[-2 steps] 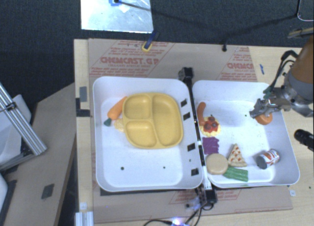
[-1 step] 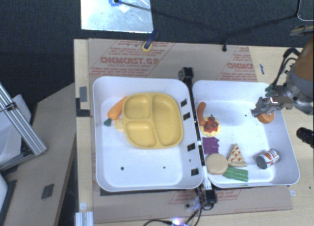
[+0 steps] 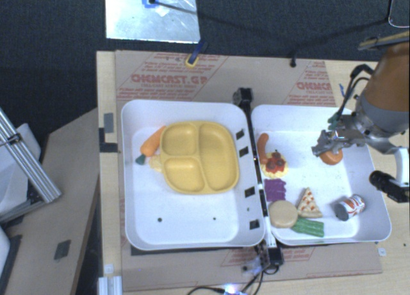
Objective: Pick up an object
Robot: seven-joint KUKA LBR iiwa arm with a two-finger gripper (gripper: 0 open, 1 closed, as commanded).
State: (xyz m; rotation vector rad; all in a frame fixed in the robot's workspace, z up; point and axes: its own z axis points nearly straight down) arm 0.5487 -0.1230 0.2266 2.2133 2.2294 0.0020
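Gripper (image 3: 328, 146) is down in the right bin (image 3: 378, 226), right over a small orange piece (image 3: 332, 157) at its upper right. Can't tell jaw state from this angle, and no obj visibly between them. Pick looks underway, lift not yet done.

**Arm reaching over the right bin's far right side**

The arm (image 3: 387, 88) enters from the right, its orange band high near the bin's far right corner and the grey wrist angling down and to the left. The gripper (image 3: 330, 147) hangs low over the right bin (image 3: 301, 120), close to its right edge. Its dark fingers point downward, and their spacing cannot be made out.
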